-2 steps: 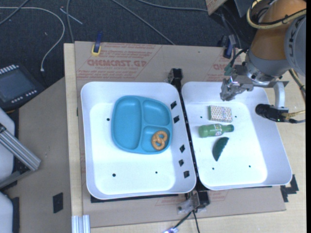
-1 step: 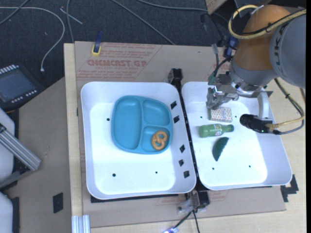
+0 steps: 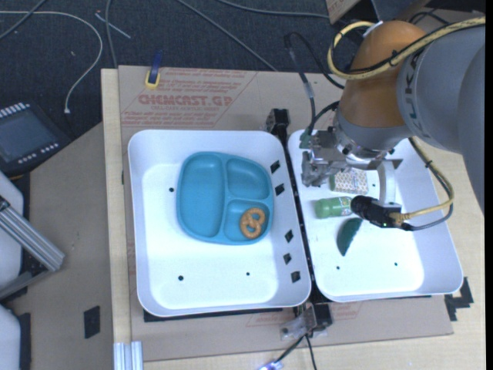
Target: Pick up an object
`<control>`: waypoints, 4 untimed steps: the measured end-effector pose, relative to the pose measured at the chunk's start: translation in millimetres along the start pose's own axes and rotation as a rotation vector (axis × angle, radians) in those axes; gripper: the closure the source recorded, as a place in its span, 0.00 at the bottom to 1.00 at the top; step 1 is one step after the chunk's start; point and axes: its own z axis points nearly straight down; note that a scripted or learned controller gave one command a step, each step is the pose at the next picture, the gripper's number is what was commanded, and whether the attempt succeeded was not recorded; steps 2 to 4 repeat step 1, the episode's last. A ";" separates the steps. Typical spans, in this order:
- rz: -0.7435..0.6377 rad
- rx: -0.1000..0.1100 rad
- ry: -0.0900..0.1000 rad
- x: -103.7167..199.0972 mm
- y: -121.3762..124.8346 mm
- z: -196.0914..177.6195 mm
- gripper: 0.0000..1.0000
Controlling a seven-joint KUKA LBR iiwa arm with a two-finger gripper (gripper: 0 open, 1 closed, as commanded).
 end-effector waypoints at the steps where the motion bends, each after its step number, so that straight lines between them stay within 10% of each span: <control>1: 0.000 -0.001 0.000 40.9 -20.1 -8.6 1.00; 4: 0.000 -0.001 0.000 40.9 -20.1 -8.6 1.00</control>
